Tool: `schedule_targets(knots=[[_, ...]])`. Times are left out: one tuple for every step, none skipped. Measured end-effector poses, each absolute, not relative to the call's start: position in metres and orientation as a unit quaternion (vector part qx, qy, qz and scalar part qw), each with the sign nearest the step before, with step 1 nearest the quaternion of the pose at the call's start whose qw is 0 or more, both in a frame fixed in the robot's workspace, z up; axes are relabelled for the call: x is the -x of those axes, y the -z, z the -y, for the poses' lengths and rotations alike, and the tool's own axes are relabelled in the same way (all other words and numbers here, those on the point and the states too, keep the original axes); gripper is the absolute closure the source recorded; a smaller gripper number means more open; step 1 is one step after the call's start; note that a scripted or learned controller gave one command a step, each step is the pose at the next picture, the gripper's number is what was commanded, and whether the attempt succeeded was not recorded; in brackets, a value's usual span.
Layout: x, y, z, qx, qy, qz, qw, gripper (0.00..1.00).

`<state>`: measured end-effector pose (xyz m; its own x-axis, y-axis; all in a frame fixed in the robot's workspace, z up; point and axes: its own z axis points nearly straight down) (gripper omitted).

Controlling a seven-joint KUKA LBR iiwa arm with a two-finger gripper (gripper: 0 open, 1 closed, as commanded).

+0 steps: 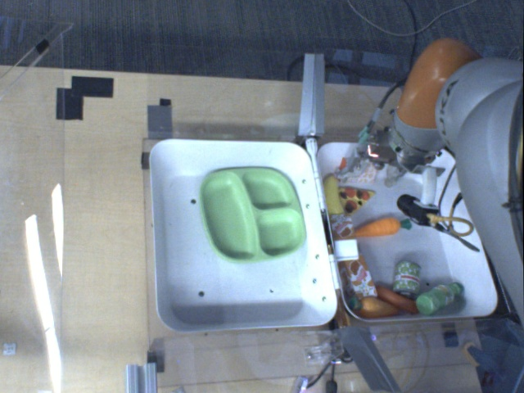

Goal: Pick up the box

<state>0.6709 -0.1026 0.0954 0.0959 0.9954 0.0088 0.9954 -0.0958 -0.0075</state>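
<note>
The box (354, 270), small with a white end and a printed red-and-brown face, lies against the left wall of the right bin (483, 289), toward its front. My gripper (366, 160) hangs low over the far left corner of that bin, well behind the box and apart from it. A pizza slice toy (354, 196) lies just below the gripper. The arm's grey body and orange band (434, 72) cover the bin's far right part.
The right bin also holds a yellow piece (332, 193), a carrot (377, 228), a small can (407, 275), a green bottle (438, 297) and an orange-red item (383, 304). In the left bin (176, 285) sits a green divided plate (252, 213).
</note>
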Motion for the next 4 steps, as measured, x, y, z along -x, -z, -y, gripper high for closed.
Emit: schedule_targets(knots=[[-0.672,-0.107,0.100,0.738,0.0010,0.675,0.006,1.00],[-0.670,-0.106,0.103,0.739,-0.0025,0.674,0.008,0.00],[-0.667,-0.092,0.099,0.736,-0.0069,0.677,0.001,0.00],[-0.670,-0.104,0.094,0.734,-0.0020,0.679,0.001,1.00]])
